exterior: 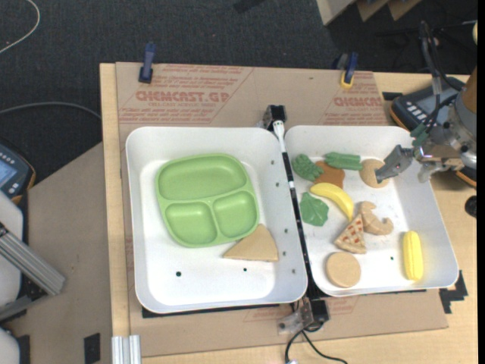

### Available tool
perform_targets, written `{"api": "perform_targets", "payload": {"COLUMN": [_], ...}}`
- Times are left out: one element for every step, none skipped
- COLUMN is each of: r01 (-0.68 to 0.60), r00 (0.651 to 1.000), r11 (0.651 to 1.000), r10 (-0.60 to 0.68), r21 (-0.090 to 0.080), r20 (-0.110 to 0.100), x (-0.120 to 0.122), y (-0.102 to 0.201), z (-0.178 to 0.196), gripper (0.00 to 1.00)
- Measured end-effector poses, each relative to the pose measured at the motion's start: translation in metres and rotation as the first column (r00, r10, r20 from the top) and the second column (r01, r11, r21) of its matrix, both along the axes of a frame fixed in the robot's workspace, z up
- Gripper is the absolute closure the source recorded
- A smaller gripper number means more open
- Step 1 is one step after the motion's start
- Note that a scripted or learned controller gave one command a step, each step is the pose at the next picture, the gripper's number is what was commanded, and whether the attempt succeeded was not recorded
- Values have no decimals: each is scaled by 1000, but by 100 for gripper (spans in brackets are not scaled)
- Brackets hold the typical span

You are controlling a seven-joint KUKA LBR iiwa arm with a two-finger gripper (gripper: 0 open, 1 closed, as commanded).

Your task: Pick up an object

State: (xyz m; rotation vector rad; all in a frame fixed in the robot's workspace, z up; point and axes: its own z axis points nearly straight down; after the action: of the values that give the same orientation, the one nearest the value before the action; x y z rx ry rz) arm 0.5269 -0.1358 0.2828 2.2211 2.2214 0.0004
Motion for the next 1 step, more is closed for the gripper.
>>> {"api": "perform_targets", "payload": {"r01": [1], "r00": [1000], "r11": [1000], "r10": [-1], "r21": [4], "r20": [-13], "x": [-51], "y": [22], "z": [-91], "gripper": [0]}}
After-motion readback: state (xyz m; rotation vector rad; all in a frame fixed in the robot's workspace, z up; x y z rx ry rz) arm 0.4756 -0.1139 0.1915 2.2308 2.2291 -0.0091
